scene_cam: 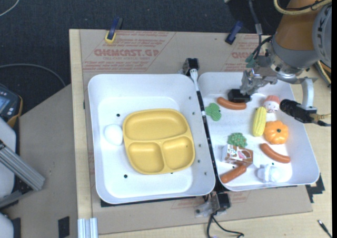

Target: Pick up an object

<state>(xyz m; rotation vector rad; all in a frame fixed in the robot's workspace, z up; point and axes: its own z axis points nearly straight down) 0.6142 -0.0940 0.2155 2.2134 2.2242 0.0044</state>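
Right bin (310, 150): crowded with a sausage (231, 104), corn (259, 121), pumpkin (276, 132), broccoli (237, 139), green leaf (212, 111), two more sausages, a packet and white pieces. Left bin (100, 126): yellow tray (157, 140), white egg (112, 134) touching its left rim. End effector (239, 95) low over the top sausage's left end, open or closed impossible to tell. Sausage lying left-right, nearly level, corn just beside its right end.
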